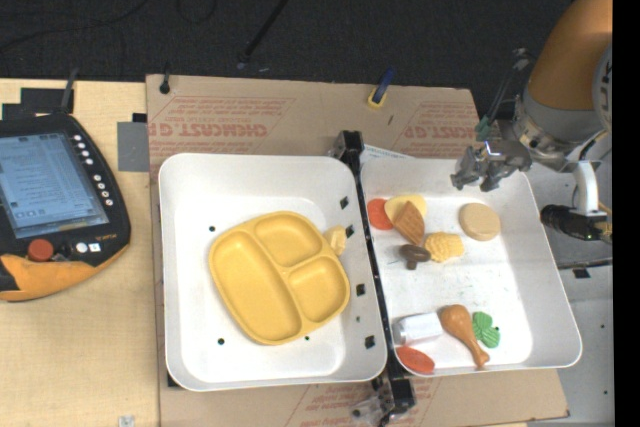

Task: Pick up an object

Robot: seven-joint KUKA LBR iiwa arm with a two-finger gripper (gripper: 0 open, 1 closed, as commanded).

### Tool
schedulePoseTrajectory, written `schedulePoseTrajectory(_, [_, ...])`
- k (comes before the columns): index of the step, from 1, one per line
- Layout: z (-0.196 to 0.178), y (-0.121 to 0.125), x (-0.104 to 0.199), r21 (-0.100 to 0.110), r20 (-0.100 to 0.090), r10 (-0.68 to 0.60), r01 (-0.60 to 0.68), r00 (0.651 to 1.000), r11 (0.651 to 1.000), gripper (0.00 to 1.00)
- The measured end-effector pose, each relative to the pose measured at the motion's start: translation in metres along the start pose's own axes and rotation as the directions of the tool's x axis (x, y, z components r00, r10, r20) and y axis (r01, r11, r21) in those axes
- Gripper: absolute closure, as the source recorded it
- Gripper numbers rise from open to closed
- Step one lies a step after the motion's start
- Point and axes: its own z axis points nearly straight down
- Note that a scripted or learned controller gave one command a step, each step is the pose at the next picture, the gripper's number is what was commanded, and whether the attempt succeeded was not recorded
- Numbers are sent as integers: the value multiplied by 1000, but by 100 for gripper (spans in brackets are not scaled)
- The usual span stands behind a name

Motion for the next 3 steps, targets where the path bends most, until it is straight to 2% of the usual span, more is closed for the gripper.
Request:
schedulePoseTrajectory(1, [-11, 0, -1, 3, -1, -2, 2, 1000, 1000, 100])
schedulePoseTrajectory(2, [-18, -5, 44, 6, -3, -4, 4, 1000, 1000, 100])
schedulePoseTrajectory(3, [-6, -10, 102, 8, -3, -5, 5, 1000, 1000, 100])
